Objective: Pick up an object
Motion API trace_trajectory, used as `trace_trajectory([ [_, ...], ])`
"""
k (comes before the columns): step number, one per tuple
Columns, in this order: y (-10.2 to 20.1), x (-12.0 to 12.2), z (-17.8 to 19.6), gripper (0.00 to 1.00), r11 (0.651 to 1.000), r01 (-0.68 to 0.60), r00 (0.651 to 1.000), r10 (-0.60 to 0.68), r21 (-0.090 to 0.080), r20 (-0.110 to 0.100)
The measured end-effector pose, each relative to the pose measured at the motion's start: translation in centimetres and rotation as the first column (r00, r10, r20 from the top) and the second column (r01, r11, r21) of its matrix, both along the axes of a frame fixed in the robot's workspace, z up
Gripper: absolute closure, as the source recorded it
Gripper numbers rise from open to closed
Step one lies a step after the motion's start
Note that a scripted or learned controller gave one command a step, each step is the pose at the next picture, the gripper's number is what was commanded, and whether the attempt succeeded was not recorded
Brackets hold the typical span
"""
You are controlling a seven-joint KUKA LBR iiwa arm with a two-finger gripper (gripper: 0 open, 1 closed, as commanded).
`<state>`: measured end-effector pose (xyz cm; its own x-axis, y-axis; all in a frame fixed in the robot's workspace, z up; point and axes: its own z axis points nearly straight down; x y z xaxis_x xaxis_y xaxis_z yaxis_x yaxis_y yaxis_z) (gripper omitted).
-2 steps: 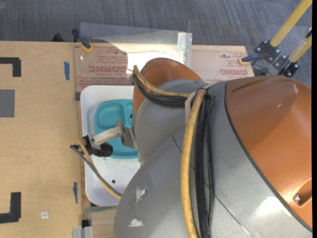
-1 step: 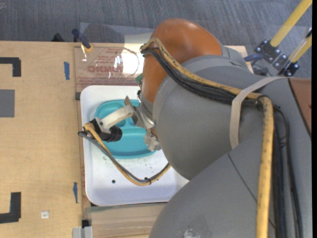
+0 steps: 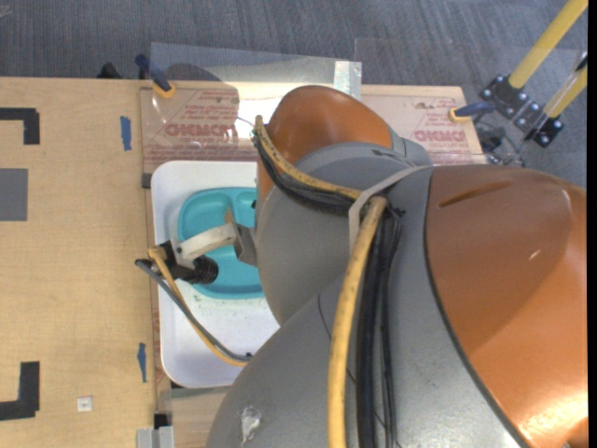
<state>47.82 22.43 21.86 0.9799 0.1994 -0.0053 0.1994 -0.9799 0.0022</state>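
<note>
Arm, grey and orange-banded, reaches in from three o'clock over the surface. Teal dish lies in the white bin, in its twelve o'clock half. Pincer sits at the dish's three o'clock edge — apart or together, I cannot tell.

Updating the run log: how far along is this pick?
Done: the grey-and-orange arm is over the shallow white bin, above the turquoise plastic dish. In hand: nothing confirmable, as the arm hides any contact. Left: grasp and lift; the dish lies in the bin.
</note>
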Motion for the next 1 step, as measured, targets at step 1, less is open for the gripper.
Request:
trace_trajectory([
  [1, -0.06, 9.28, 8.98, 1.00, 0.974, -0.228, 0.974, 0.228, 0.003, 0.007],
])
